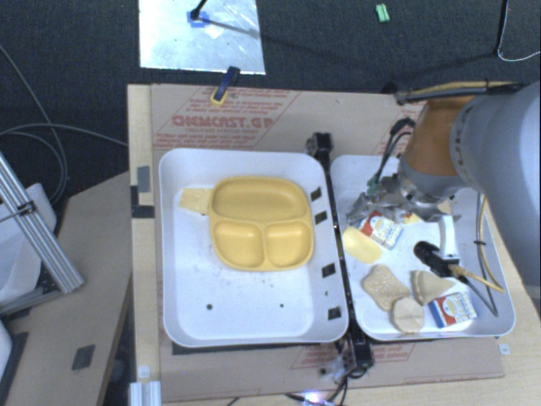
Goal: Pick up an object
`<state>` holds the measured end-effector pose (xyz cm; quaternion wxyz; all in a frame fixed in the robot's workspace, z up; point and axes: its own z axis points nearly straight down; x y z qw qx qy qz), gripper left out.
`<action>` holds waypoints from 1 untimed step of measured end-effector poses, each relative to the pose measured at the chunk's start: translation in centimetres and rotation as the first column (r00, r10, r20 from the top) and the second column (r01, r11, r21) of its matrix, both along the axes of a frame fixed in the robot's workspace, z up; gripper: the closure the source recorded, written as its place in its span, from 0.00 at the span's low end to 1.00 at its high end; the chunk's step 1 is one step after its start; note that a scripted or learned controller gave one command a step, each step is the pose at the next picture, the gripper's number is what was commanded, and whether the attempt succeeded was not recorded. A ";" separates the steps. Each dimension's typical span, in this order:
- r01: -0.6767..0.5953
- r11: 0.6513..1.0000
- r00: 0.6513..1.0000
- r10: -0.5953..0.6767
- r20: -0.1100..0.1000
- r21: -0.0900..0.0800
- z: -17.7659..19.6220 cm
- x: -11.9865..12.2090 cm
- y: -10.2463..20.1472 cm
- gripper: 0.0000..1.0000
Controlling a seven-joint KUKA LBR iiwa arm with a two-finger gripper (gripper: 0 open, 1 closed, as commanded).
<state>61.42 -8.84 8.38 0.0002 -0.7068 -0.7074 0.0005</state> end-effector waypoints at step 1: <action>-0.002 1.000 1.000 0.002 0.005 0.000 1.2 0.2 0.0 1.00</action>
